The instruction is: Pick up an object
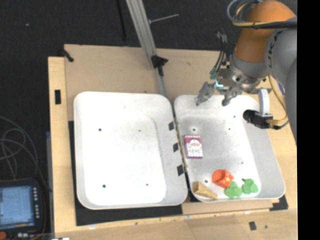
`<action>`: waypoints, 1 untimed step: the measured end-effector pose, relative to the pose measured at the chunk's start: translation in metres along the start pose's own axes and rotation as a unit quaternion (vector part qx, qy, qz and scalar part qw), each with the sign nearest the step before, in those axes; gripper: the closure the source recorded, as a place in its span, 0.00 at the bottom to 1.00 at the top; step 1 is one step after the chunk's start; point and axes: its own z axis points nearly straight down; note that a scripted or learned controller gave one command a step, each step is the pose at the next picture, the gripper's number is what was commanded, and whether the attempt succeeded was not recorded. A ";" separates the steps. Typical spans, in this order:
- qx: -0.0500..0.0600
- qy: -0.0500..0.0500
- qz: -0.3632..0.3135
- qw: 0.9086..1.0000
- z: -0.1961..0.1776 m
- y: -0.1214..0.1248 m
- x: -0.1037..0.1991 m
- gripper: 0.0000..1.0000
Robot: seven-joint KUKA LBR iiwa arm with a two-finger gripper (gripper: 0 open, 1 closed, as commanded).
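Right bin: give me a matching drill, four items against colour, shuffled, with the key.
Items, all in the right bin:
1. small box
2. round toy
3. leafy toy
4. wedge

Colours:
A. green
B. tan
C. purple and white
D. orange-red

Pairs: 1-C, 2-D, 3-A, 4-B
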 end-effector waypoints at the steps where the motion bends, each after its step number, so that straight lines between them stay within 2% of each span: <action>1: -0.003 -0.001 -0.001 1.000 -0.003 0.001 0.000 0.00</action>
